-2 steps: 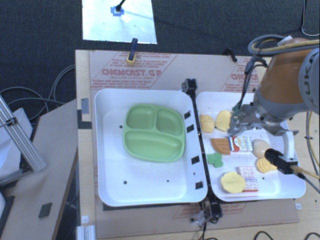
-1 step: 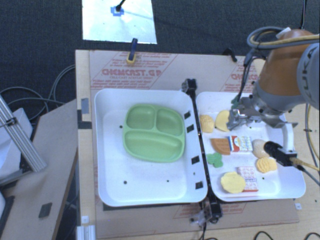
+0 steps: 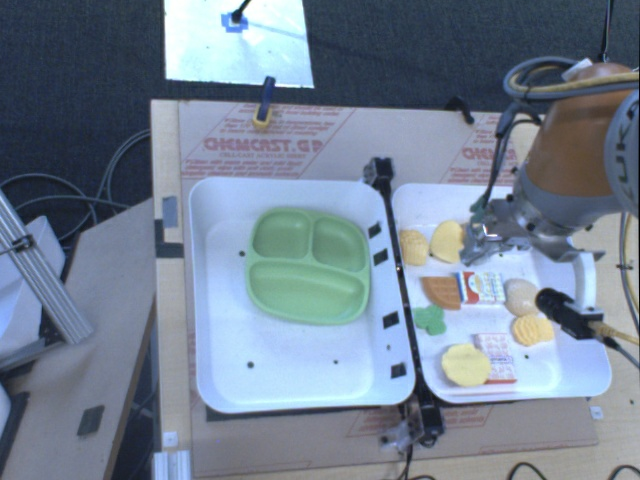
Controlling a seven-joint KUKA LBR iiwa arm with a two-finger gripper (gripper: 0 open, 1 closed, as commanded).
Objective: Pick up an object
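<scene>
The right white bin (image 3: pixel 590 378) holds several toy foods. Among them are a yellow wedge (image 3: pixel 447 240), an orange-yellow piece (image 3: pixel 412 248), a brown slice (image 3: pixel 440 291) and a red-and-white carton (image 3: pixel 483 287). A beige lump (image 3: pixel 521 295), a ridged yellow piece (image 3: pixel 532 330), a green leaf shape (image 3: pixel 429 319), a yellow disc (image 3: pixel 466 365) and a small packet (image 3: pixel 497 353) lie there too. My gripper (image 3: pixel 478 242) hangs low over this bin, just right of the yellow wedge and above the carton. Nothing is visibly held.
The left white bin (image 3: pixel 215 368) carries a green divided plate (image 3: pixel 307 266). A black-clipped divider (image 3: pixel 392 268) runs between the bins. The arm's orange band (image 3: pixel 575 138) and a black attachment (image 3: pixel 565 313) overhang the right bin. Cables lie at the left of the bench.
</scene>
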